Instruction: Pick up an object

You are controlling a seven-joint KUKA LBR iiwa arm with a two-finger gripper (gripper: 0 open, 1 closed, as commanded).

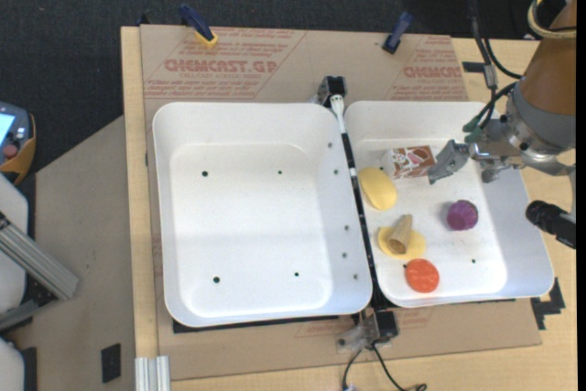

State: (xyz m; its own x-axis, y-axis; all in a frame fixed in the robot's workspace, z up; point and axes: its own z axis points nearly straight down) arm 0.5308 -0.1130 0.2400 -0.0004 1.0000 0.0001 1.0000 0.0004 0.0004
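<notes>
Below the hand (449,164), apart, a purple ball (461,214).

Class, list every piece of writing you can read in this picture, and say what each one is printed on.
"CHEMCAST GP", red, on the brown board behind the left bin.
A second red print on the board behind the right bin: partly cut off, likely the same words.
Packet in the right bin: print too small to read.

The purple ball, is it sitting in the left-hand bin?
No, the purple ball lies in the right bin, near the gripper, alongside the other small objects.
</notes>
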